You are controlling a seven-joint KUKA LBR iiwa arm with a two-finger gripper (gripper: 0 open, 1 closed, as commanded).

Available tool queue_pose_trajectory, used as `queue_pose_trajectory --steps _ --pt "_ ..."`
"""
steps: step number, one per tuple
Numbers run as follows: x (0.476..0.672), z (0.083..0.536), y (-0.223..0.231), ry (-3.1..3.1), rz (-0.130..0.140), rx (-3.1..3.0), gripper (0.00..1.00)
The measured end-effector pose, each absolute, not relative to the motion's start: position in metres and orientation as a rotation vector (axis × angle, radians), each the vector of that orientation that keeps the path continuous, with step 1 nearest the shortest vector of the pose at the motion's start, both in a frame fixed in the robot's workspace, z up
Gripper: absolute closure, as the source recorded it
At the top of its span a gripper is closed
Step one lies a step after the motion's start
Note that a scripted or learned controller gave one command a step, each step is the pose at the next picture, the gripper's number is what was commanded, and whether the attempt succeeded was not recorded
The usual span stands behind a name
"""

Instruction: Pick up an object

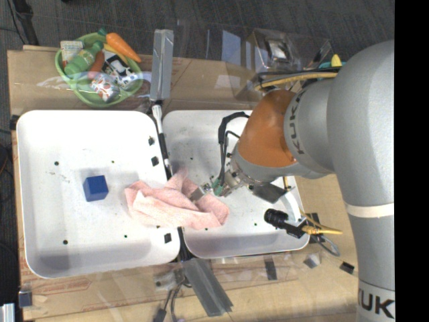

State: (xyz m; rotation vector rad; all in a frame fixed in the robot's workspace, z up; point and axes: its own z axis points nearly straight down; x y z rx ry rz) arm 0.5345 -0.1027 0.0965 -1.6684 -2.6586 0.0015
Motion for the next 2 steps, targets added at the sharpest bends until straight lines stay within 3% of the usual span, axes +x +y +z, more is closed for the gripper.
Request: queue_pose_trajectory --steps 1,2 --pt "0.5448 0.0921 -0.0994 -2.607 0.0 -1.753 0.0" --pt "0.5447 0.1017 -0.0999 -2.608 0.002 -1.75 1.0"
